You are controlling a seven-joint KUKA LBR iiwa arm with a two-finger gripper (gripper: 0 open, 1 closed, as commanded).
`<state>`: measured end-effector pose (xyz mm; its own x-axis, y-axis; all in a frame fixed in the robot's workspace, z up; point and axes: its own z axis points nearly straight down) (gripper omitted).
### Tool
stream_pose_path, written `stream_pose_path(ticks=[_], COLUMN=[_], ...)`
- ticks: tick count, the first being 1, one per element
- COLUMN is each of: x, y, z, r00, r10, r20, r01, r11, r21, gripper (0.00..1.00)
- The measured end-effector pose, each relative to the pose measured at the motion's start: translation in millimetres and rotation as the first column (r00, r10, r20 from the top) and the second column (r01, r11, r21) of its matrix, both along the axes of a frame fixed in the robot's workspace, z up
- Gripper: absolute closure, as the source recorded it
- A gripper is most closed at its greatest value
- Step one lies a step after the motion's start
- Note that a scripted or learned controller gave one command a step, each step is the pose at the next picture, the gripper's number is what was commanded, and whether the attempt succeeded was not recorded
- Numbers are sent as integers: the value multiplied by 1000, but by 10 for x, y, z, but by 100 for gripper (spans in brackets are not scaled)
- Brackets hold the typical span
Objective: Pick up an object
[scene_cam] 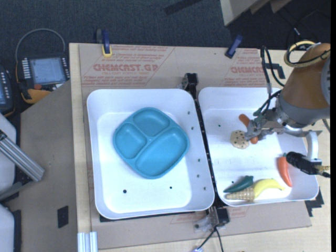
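Observation:
My gripper (256, 128) hangs low over the upper middle of the right bin (226, 101), with the grey arm and its orange band coming in from the right. A small orange-red piece (244, 119) lies just to its left, and another bit of red shows right under it. A round tan cookie with dark dots (240, 139) rests on the bin floor just left of and below the gripper. Whether anything sits in the gripper cannot be made out.
The right bin also holds an orange carrot (284, 171), a yellow banana (268, 187), a green piece (239, 184) and a tan cone (241, 195) along its near wall. A blue divided plate (151, 142) lies in the left bin (105, 193).

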<state>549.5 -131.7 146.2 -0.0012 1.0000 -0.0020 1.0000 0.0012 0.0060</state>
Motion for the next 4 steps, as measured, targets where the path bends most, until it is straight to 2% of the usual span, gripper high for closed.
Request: stream_pose_path(ticks=[2, 3, 4], x=[39, 130, 202], y=[-182, 299, 883], z=[1186, 1035, 896], r00=[1000, 1000, 1000], r10=[-1, 4, 5], r20=[3, -9, -10], r01=[1, -4, -5], r11=[1000, 1000, 1000], r21=[-1, 5, 5], gripper=[100, 100, 100])
